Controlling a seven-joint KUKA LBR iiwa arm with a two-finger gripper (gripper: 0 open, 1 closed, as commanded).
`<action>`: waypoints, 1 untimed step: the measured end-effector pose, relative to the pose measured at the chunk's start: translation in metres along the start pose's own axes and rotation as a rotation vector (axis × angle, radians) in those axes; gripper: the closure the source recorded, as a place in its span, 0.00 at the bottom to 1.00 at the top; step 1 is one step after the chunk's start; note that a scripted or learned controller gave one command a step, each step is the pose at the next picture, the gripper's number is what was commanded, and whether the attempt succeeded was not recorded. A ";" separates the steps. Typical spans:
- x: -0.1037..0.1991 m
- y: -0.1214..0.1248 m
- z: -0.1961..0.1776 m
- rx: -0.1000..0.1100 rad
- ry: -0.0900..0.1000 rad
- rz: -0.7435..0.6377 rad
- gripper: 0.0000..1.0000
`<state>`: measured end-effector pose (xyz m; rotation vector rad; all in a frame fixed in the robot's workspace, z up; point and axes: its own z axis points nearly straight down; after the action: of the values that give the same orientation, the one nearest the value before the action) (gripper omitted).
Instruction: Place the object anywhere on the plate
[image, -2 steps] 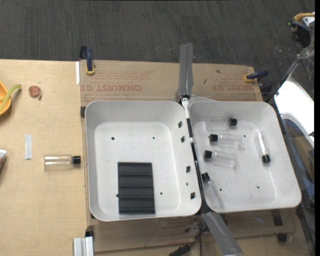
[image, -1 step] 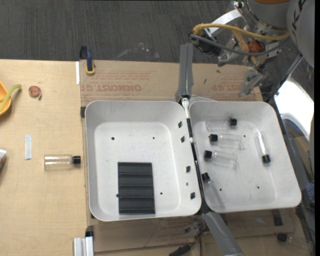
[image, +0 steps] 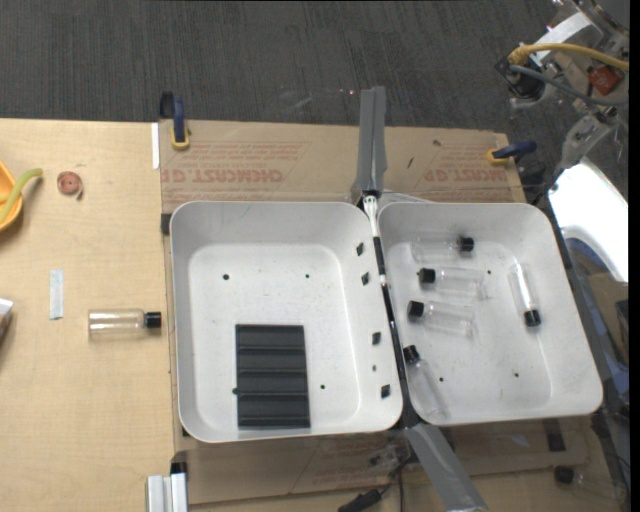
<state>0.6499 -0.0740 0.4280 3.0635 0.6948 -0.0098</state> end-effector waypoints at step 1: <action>-0.072 0.093 -0.011 0.002 0.000 0.112 0.00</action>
<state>0.6250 -0.1894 0.4390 3.0989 0.5219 -0.0109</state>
